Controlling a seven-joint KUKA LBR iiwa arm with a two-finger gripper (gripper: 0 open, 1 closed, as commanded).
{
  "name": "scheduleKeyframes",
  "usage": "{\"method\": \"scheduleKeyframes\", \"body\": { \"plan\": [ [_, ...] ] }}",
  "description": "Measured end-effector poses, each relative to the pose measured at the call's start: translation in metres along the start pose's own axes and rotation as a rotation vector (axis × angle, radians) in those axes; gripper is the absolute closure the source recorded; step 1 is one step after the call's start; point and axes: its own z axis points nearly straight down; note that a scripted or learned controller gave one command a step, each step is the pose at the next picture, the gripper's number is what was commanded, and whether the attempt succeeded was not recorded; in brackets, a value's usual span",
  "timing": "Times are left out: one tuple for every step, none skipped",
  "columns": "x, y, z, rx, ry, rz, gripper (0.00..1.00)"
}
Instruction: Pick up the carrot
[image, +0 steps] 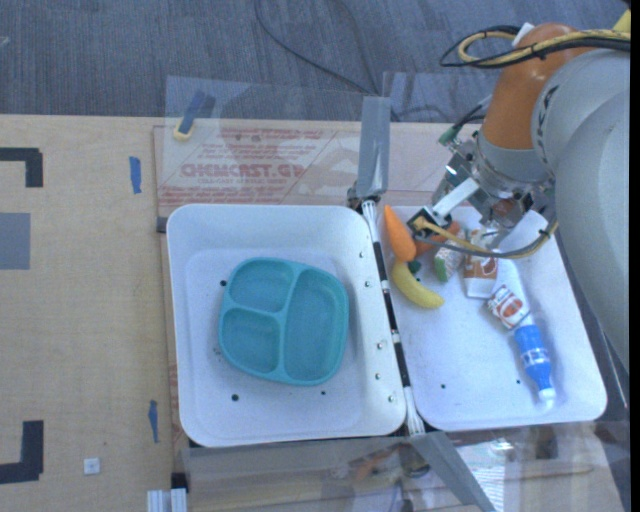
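The orange carrot (399, 236) lies at the far left corner of the right bin (570, 400), against the wall between the two bins. My gripper (488, 214) hangs over the far end of that bin, a short way right of the carrot and above a cluster of small packets. Nothing I can see shows the carrot in its hold.
A yellow banana (416, 289) lies just in front of the carrot. Small green and red-white packets (478, 266), a red-white sachet (507, 306) and a blue bottle (533, 361) are spread across the right bin. A teal divided plate (285, 320) sits in the left bin (200, 240).
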Motion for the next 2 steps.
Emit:
{"method": "scheduleKeyframes", "body": {
  "plan": [
    [-0.0212, 0.0179, 0.0859, 0.003, 0.001, 0.045, 0.00],
    [-0.0219, 0.0179, 0.0802, 0.009, -0.003, 0.043, 1.00]
  ]
}}
